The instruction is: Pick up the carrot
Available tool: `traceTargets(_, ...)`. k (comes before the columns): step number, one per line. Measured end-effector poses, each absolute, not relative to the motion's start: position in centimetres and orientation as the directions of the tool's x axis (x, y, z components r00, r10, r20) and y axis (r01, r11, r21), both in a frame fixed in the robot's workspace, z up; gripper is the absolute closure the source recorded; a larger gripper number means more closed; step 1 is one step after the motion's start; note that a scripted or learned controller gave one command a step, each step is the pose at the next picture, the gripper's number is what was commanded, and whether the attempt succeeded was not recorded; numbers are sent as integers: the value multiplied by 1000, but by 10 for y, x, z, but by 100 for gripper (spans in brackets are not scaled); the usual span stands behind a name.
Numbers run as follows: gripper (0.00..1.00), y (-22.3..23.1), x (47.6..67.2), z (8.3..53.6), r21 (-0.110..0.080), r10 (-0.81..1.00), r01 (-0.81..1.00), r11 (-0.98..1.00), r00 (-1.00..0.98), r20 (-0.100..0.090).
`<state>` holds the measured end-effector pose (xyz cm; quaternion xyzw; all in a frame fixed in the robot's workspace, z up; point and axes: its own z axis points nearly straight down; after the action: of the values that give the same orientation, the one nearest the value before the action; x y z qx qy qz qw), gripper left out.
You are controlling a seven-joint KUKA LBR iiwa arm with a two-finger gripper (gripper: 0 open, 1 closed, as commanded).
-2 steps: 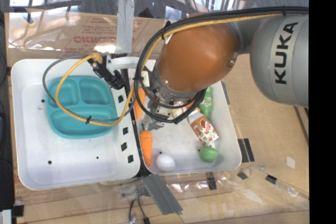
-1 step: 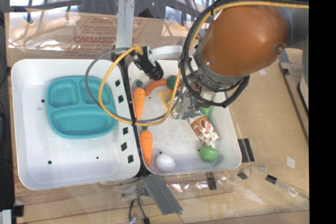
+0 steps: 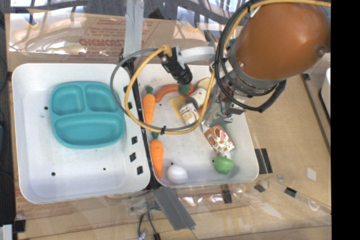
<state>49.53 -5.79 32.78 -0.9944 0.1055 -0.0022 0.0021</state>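
Left of the hand [image 3: 220,116] lie two carrots [image 3: 149,109]. Its grip state I cannot tell. Cables [image 3: 132,99] crossing them could snag a reach

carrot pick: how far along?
Nothing looks done: both carrots lie on the right bin's floor by its left wall. In hand: the arm hangs over that bin, above the packets. Left: the grasp and the lift.
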Motion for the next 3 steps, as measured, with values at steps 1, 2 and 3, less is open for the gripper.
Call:
traceTargets(1,100,-58,493,186,-1,-206,-206,-979,978,-17)
traceTargets(2,100,-65,482,190,1,-194,-194,-981,981,-8)
traceTargets(3,100,-41,485,190,2,-192,-192,-981,981,-10)
